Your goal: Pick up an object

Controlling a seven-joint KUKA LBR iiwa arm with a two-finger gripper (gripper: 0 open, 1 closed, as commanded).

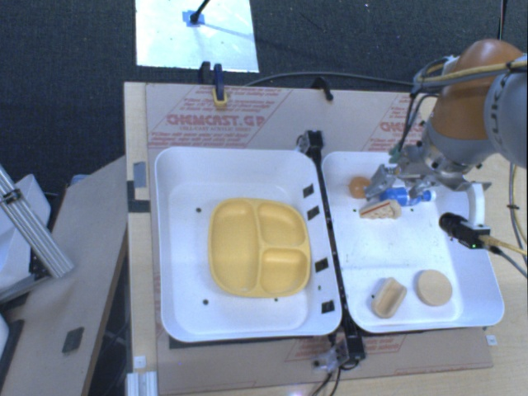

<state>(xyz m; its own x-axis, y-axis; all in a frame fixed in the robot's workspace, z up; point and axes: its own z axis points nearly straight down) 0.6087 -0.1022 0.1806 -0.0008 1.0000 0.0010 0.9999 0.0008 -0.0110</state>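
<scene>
Over the right-hand shallow white bin (487,304) hangs the hand (402,190), low at the far end — whether it is wide or narrow, you cannot tell from this slant. Just beneath it lies a pale wedge-shaped slice with a tan crust (380,210), touching or very nearly touching the hand's blue-and-grey tip. Just beyond the wedge sits a small orange ball (357,187). Well nearer than the wedge rest a tan bread-roll shape (388,296) and, beside it, a flat round beige disc (433,287). Left of the wedge, in the other white bin (177,221), lies a yellow plastic plate with three compartments (259,247) — all on the tabletop (99,221).
</scene>
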